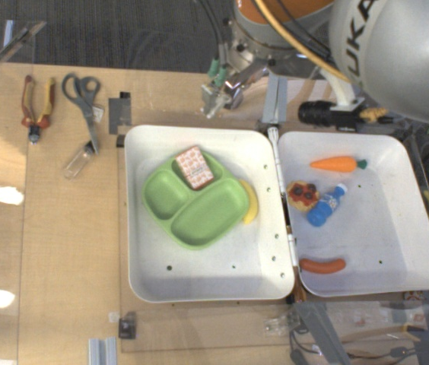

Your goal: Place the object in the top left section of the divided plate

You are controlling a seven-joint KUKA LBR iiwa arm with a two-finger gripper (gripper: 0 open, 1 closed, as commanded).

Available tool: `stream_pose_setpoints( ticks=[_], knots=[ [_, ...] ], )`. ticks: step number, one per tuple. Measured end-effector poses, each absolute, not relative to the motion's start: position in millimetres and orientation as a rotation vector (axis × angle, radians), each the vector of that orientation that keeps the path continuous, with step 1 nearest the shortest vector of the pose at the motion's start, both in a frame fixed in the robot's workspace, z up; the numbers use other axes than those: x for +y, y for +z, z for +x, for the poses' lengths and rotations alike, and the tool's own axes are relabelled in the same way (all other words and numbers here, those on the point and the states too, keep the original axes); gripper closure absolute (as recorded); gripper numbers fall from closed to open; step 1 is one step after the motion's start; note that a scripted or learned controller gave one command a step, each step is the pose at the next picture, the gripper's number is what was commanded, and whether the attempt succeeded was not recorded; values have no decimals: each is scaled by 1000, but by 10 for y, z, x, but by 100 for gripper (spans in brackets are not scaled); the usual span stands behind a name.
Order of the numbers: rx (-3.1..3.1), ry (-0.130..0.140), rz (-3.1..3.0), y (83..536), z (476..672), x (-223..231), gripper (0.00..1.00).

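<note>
I see the gripper point(216, 101) above the left bin point(146, 276), fingers apart, empty; a patterned block point(195, 167) lies on the green plate point(199, 223).

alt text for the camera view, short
A green plastic divided plate in the left white bin holds a small patterned block in one upper section; the arm's gripper hovers above. The right white bin holds an orange toy carrot.

plate point(199, 213) in left bin point(154, 272) | carrot point(335, 164) in right bin point(397, 272)

Green divided plate point(199, 217) (red-checked block point(195, 167))
</note>
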State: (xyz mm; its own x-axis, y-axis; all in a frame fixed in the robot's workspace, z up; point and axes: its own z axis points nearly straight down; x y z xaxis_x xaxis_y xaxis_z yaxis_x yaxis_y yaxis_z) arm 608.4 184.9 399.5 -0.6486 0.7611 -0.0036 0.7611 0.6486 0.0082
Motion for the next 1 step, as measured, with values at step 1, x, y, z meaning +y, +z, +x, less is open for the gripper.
stream_pose_setpoints(
  ticks=[1],
  knots=[
    [3034, 6, 791, 3001, 5726, 1331, 100]
  ],
)
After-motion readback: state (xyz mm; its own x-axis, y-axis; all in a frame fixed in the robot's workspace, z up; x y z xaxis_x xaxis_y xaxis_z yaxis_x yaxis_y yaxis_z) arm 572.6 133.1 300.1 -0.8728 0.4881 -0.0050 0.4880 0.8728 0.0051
